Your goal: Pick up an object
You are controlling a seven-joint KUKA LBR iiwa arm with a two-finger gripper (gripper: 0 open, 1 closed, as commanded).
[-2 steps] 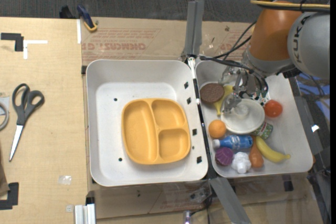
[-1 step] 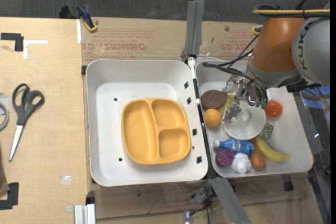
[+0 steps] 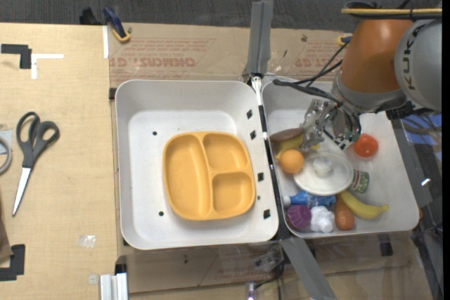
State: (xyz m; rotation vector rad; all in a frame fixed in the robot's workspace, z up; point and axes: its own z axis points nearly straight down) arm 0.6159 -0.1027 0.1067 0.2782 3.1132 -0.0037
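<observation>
Camera view looks down on two white bins set side by side on the table. The left bin holds a yellow divided plate. The right bin is crowded: an orange, a white lid-like dish, a red tomato-like ball, a banana, something purple, a green-labelled can and a small brown piece.

The arm reaches in from the right, and its claw hangs low over the back of the right bin, just above the white dish and near the orange. Whether the claw is spread or pressed together, I cannot tell from here; wires and metal blur together, and nothing is visibly caught in it.

To my eye this is the descent onto a target, with no grasp made yet. The next move calls for settling on one item, likely the dish or the orange, and closing squarely, since the neighbours crowd close and a rounded piece may roll away.

On the table's left lie scissors.
</observation>
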